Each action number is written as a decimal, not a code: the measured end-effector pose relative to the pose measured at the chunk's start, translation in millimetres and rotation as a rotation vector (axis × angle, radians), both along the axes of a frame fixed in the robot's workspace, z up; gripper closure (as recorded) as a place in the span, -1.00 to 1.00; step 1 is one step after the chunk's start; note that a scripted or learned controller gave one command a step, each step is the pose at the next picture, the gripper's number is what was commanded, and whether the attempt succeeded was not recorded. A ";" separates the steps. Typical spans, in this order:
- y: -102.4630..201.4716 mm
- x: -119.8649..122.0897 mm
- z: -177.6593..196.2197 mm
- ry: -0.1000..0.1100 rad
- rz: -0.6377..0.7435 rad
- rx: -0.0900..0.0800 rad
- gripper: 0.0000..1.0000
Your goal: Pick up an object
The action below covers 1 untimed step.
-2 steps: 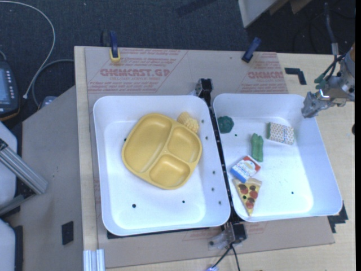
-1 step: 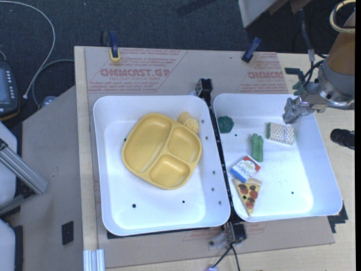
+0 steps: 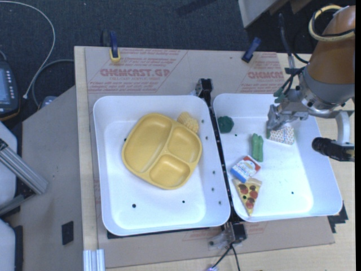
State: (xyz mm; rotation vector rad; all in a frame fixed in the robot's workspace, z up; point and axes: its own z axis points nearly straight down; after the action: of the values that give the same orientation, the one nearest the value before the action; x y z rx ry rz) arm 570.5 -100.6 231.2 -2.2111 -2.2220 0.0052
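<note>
"CHEMCAST GP" in red on the brown board (image 3: 141,69), repeated right

A single fixed camera is looking down on the bench (image 3: 169,66) from above, tilting at a slant rather than pointing straight down, so the bench's far edge is sitting near the top of the frame and its near edge is running along the bottom. It is standing far enough back to be taking in both white bins whole: the left bin (image 3: 107,151) is lying left of centre and the right bin (image 3: 316,196) is reaching toward the right side. Dark floor (image 3: 169,10) is showing beyond the bench at the top and left. The arm (image 3: 333,55) is entering from the upper right.
</note>
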 end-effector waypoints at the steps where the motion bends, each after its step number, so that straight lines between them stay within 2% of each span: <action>1: 48.9 -13.6 5.2 -0.001 0.001 0.000 1.00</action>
State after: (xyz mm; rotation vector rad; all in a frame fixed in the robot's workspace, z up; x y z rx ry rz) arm 556.8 -51.7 236.4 -2.2105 -2.2233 0.0047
